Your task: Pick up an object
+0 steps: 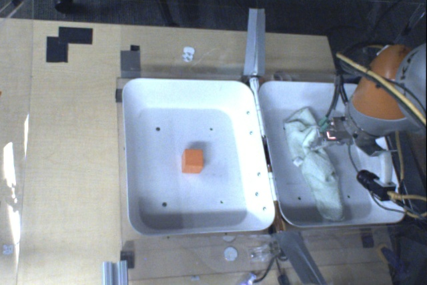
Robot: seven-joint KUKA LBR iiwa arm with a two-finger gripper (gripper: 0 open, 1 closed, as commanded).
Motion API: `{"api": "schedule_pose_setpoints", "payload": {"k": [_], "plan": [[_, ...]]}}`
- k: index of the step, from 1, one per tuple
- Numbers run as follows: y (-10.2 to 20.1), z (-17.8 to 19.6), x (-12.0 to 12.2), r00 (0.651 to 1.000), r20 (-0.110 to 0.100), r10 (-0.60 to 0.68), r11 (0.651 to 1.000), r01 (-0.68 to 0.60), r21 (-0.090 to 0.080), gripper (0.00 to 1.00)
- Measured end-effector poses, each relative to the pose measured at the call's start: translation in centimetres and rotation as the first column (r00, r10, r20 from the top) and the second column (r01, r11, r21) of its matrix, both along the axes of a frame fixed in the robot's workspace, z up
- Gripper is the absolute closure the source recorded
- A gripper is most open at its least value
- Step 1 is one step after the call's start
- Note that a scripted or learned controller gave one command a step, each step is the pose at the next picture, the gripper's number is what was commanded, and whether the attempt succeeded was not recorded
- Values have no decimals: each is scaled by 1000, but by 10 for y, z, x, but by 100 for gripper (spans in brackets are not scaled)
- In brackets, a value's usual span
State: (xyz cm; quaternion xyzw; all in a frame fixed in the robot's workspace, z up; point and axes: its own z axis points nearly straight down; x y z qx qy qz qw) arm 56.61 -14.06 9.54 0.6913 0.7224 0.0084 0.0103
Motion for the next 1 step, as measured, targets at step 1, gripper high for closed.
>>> {"api": "schedule_pose_setpoints", "payload": {"k": [1], "plan": [[15, 118, 84, 945, -23, -327, 945, 327, 2, 100]]}}
